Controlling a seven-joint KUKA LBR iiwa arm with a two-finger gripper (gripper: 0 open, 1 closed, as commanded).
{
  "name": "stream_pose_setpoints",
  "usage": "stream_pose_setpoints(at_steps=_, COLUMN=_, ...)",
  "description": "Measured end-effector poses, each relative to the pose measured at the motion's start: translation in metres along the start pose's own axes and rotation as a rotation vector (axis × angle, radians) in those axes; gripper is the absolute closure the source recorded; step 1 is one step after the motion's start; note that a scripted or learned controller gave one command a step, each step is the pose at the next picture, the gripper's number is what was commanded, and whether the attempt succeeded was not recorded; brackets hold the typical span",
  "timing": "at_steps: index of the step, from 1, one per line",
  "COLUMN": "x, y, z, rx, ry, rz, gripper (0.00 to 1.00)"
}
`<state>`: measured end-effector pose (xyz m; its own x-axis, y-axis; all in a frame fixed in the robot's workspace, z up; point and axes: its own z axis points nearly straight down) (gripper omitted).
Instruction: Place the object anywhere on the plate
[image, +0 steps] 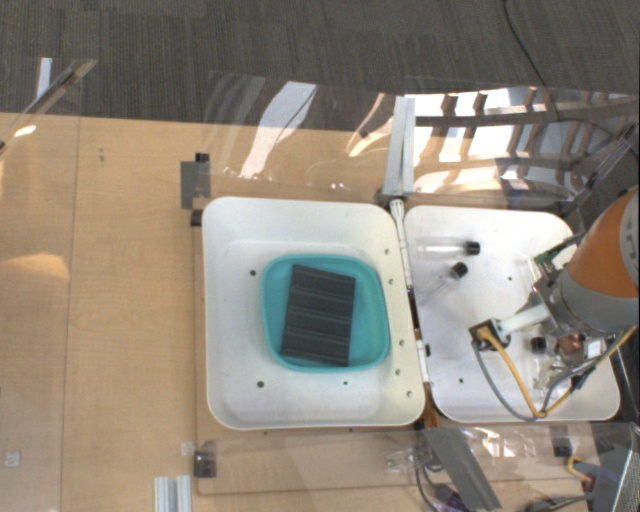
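A dark grey ridged block (318, 315) lies flat on the teal plate (274, 300), near the plate's middle, in the left bin (232, 385). My gripper (566, 350) hangs over the right side of the right bin (450, 385), well away from the plate and the block. It sits below the grey wrist with the orange band (610, 260). Wrist hardware and cables hide most of it, and I see nothing held in it.
Two small dark-tipped pieces (462, 248) (458, 269) lie in the right bin's upper left part. Yellow and grey cables (515, 378) loop from the wrist over the bin's lower area. A ridge (408, 300) divides the two bins.
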<state>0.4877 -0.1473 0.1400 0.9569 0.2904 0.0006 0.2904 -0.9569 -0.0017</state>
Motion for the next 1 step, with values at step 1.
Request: stream_pose_setpoints(at_steps=1, x=-0.0037, y=0.0202, z=0.0523, rx=-0.001, ry=0.007, rz=0.088, gripper=0.0)
